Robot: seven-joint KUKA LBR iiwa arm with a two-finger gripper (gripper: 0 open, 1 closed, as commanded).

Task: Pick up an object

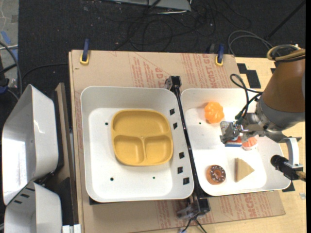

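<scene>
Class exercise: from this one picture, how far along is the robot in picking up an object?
Done: the end effector has reached into the right bin, low beside a small red-and-white object. In hand: nothing visibly gripped. Left: grasping and lifting; the orange pepper, doughnut and wedge lie untouched.

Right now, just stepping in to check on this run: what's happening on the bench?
The arm's gripper is down in the right bin, beside a small red-and-white object. An orange pepper-like toy, a donut and a tan wedge lie nearby. The left bin holds a yellow divided plate.
</scene>
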